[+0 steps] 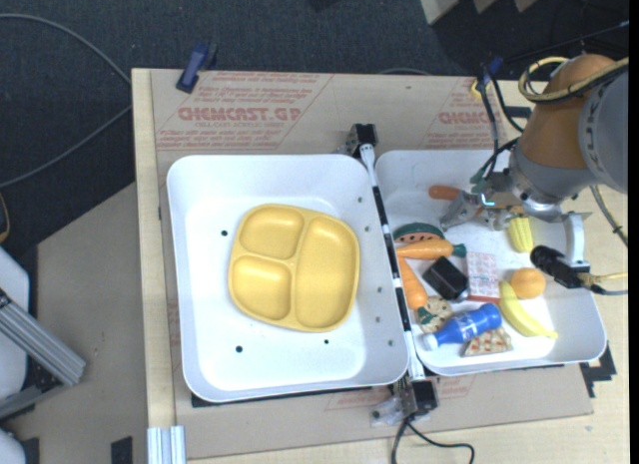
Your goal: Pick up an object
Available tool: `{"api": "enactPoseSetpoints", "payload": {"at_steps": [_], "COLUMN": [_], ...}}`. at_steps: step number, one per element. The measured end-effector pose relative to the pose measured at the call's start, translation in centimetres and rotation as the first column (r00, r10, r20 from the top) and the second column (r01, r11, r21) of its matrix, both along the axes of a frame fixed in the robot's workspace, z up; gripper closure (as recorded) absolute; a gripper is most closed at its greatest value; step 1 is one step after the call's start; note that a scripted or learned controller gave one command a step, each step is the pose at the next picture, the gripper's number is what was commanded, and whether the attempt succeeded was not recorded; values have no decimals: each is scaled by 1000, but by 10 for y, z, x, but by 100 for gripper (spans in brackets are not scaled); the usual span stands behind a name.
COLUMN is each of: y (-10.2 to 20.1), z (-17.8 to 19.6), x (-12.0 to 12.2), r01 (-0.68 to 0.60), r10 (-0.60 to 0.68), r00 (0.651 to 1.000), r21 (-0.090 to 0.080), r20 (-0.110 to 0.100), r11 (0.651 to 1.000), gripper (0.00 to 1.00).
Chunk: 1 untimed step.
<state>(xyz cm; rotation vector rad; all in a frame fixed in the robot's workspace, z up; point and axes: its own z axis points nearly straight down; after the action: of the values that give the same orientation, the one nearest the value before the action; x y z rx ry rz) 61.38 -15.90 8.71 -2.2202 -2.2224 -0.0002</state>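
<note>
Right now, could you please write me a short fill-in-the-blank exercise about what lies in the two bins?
1. The yellow divided plate lies in the ____ bin.
2. The plate has ____ compartments.
3. The orange lies beside a yellow ____ in the right bin.

Missing words: left; three; banana

I see a yellow divided plate (295, 267) lying in the left bin (200, 352), centre-left of the frame. The right bin (584, 337) holds a clutter of toy food: a carrot (423, 249), an orange (526, 282), a banana (523, 314) and a blue bottle (465, 326). My tool (483, 203) sits low over that bin's upper part, near a corn cob (518, 232).
</note>
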Motion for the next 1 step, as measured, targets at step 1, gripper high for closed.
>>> {"api": "enactPoseSetpoints", "payload": {"at_steps": [1], "y": [53], "z": [24], "x": [45], "r01": [-1], "r10": [1], "r00": [1000], "r21": [1], "r20": [3], "r11": [1000], "gripper": [0]}}
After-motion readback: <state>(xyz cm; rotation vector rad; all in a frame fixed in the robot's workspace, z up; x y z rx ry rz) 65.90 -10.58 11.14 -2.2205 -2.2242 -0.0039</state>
